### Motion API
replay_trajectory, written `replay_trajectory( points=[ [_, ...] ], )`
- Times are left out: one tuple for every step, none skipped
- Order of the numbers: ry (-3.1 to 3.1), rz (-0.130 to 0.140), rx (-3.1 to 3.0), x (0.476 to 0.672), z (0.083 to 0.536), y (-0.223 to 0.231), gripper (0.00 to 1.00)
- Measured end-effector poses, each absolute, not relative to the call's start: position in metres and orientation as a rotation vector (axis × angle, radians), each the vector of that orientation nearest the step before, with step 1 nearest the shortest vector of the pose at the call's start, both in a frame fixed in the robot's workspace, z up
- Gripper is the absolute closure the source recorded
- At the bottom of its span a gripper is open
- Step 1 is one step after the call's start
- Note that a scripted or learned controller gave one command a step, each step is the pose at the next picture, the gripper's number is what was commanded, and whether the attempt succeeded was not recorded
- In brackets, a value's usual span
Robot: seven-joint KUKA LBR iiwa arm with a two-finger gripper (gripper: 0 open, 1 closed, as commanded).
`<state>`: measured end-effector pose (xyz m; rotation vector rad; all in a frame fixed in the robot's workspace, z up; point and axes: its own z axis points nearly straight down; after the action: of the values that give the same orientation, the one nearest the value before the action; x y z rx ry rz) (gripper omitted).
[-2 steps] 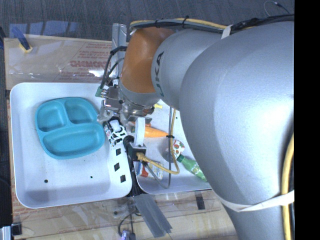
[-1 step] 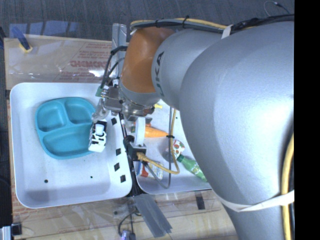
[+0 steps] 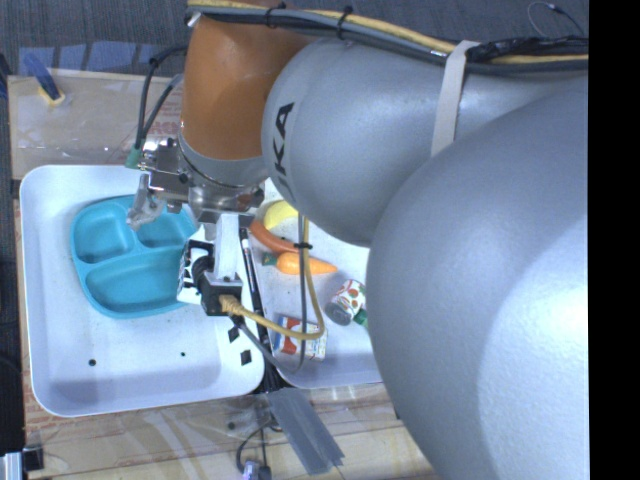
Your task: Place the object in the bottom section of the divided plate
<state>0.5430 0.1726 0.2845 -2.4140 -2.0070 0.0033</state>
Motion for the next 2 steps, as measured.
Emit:
replay_trajectory(
  points=[
    [-2.209,0.002,-2.233,0.586,0.411,0.219,0.00],
    [-2.195,0.003,-2.246,0.573,0.424,0.219,0.00]
  ],
)
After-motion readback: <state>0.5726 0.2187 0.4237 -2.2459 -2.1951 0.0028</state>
